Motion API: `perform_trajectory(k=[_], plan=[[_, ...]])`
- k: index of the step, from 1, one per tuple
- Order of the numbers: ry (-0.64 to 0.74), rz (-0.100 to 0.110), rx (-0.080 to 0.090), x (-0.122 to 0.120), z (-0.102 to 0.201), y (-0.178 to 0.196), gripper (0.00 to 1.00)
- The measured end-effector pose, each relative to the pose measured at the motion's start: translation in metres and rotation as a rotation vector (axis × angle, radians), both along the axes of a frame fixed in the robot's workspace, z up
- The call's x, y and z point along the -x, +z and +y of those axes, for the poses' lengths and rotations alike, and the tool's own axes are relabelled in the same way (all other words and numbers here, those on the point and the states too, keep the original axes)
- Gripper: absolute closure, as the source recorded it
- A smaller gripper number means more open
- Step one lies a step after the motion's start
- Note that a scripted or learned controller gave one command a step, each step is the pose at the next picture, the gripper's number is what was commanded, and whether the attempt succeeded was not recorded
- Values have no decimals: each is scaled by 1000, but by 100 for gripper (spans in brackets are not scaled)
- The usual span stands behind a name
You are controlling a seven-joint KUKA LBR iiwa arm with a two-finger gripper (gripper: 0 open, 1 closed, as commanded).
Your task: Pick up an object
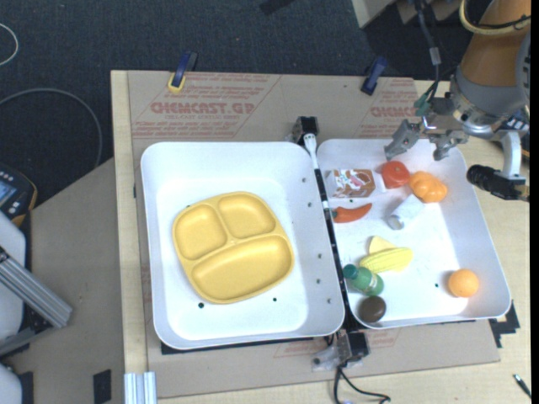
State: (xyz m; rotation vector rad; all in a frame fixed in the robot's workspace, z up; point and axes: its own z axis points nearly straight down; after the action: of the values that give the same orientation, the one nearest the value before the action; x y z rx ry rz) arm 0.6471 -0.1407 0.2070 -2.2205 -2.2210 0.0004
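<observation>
Now you see the grey two-finger gripper (423, 144) spread wide and gripping nothing above the right white bin's (487, 251) far edge, round red tomato-like piece (394, 173) just below it, orange pepper-shaped piece (429, 187) beside that, yellow three-compartment plate (232, 245) in your left white bin (160, 225).

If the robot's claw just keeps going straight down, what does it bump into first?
Probably the red tomato-like toy. The gripper hangs open over the right bin's far end, just above that toy, with the orange pepper-like toy close beside it. Depth is hard to judge from this slanted view.
</observation>
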Motion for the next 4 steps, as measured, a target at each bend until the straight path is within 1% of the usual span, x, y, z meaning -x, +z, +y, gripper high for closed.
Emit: perform_trajectory(k=[1, 2, 3, 4], plan=[[6, -9, 1, 4, 71, 66, 0], [2, -7, 2, 4, 67, 73, 100], [5, -4, -1, 61, 115, 134, 100], [4, 4, -2, 120, 145, 131, 100]])
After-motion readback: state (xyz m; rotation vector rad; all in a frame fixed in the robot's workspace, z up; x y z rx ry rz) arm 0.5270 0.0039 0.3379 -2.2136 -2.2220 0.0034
